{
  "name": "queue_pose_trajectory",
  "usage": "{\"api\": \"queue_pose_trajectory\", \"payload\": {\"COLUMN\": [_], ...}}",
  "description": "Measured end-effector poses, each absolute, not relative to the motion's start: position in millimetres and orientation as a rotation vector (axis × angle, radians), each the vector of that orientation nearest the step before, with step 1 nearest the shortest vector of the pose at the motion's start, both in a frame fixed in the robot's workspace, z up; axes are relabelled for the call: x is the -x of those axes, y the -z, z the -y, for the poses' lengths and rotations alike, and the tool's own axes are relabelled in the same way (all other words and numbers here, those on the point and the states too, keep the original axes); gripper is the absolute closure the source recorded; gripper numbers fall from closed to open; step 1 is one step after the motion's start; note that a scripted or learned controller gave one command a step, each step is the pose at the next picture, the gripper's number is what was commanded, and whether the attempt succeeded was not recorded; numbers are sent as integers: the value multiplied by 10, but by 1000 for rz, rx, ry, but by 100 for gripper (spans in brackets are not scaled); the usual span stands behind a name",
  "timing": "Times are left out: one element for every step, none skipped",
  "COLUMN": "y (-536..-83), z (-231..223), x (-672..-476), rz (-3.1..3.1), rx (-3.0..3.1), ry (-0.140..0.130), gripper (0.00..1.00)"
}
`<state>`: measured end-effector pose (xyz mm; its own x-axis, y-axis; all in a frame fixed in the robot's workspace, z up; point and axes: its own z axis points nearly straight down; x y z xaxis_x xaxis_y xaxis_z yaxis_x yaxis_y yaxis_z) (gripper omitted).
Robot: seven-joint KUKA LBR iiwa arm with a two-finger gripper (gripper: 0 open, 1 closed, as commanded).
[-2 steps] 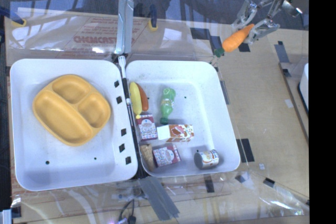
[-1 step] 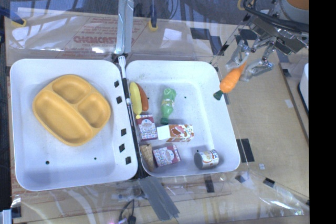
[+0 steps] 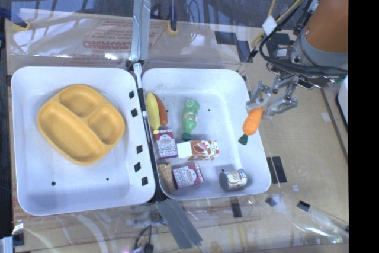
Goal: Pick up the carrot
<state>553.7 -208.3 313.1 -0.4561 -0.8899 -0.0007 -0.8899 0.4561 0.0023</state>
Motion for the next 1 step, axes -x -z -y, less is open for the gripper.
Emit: {"api": "queue_pose_trajectory", "payload": {"y": [-3611], "z": [2092], "x": [-6575], "rz": [2376], "rx": [-2059], "ry": [-2], "gripper": [100]}}
